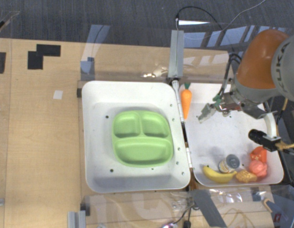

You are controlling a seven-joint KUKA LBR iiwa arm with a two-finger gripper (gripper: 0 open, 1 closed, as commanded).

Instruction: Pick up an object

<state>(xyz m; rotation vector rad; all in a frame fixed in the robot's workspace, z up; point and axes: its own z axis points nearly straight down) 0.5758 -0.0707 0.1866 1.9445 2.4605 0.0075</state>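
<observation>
While hovering over the right bin [211, 141], fingers [207, 112] looked slightly open, holding nothing; approach step, next descend onto carrot [185, 102].

This is a robotics lab. A pale wooden desk [37, 141] carries two white bins [132, 184] held by metal brackets [176, 51], black cables [199, 11] run over grey carpet [90, 4], and a grey-and-orange arm [263, 61] reaches in.
</observation>
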